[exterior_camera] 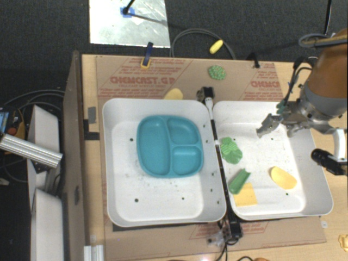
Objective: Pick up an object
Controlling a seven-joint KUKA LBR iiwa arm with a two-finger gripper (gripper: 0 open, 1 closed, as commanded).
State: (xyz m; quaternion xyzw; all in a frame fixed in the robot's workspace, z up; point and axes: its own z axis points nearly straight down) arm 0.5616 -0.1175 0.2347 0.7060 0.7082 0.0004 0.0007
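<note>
Several toy foods lie in the right bin [312, 145]: a leafy green piece [230, 150] by its left wall, a dark green pickle-shaped piece [238, 180] below it, a flat yellow square [245, 196] at the front, and a rounded yellow piece [283, 177] to the right. My gripper [268, 126] hangs over the upper middle of this bin, up and right of the leafy piece and apart from every item. I see nothing in it.
The left bin [117, 145] holds a blue divided plate [169, 145]. Behind the bins, on the cardboard, sit a green lump [217, 72], a yellow piece [174, 94] and a blue-and-yellow clip [147, 58]. A yellow object [216, 47] lies beyond the cardboard. The arm fills the right edge.
</note>
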